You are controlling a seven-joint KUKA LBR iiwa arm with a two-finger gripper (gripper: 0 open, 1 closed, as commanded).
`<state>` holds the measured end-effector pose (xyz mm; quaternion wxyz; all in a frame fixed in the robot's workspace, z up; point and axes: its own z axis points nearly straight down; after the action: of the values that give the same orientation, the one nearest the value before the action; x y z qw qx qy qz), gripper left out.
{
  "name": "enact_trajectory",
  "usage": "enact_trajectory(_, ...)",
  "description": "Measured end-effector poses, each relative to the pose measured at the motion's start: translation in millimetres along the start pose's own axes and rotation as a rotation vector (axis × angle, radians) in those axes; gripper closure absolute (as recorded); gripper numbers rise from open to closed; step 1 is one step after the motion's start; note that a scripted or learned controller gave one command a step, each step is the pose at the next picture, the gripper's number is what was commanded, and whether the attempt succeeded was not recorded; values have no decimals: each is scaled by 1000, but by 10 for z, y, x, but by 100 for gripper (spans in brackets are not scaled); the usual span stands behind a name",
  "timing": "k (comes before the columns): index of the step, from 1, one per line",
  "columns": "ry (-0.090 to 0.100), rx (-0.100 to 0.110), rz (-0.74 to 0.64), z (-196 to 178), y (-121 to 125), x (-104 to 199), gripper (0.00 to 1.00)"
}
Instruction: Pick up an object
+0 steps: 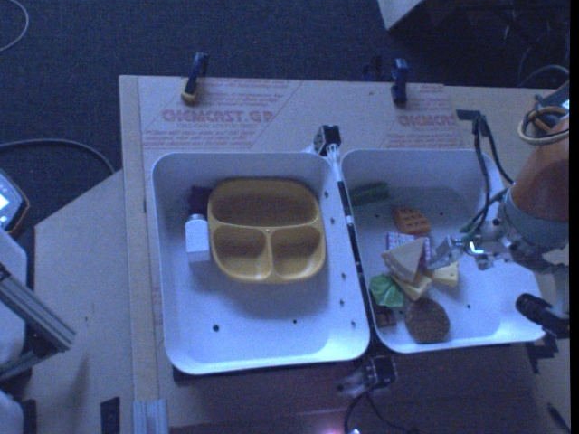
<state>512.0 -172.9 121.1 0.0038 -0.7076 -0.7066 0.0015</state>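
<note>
My gripper [442,250] reaches in from the right and hangs low over the right bin [470,174]. It is right beside a pale sandwich wedge [406,261] and a yellow cheese piece [445,276]. Around them lie a brown round patty [426,320], a green leafy piece [386,289], an orange waffle [411,220], a green item [369,192] and a small white and pink piece [398,240]. I see nothing lifted off the bin floor.
The left bin [226,328] holds a yellow divided plate [266,229], a small white bottle [197,237] and a dark object [200,195] behind it. A ridge [348,233] separates the bins. Cables [488,165] hang along the arm [543,197] at the right.
</note>
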Motion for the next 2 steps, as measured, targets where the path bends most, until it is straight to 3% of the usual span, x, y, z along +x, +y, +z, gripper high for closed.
enact_trajectory(1, 0, -2, -1, 390, -6, 8, 0)
enact_trajectory(2, -3, -8, 0, 262, 4, 0, 100)
